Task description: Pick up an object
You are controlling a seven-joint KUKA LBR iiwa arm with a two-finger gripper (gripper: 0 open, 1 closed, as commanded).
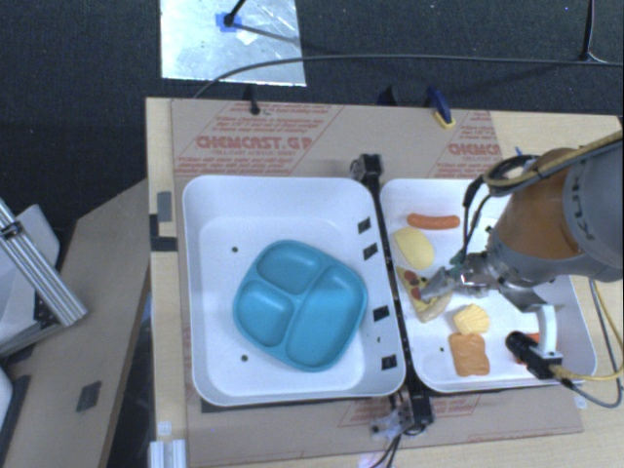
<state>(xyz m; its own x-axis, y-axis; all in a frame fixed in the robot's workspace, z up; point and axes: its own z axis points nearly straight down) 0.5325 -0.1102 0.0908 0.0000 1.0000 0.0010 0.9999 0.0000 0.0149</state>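
My gripper (438, 285) reaches from the right into the left part of the right bin (575, 305), low over the food toys. Its tip is right above a pale yellow slice (429, 308) and next to small dark red pieces (413, 279). A pale yellow round fruit (413, 248) lies just behind the tip, and an orange sausage (433, 221) lies further back. In front of the tip sit a yellow ridged piece (471, 317) and an orange toast-like piece (470, 355). Nothing visibly sits in the gripper.
The left bin (210, 261) holds a blue divided plate (299, 303). A black divider (385, 271) with clips runs between the bins. My arm (546, 224) covers the right bin's back right part. A foil sheet (230, 27) lies beyond the bench.
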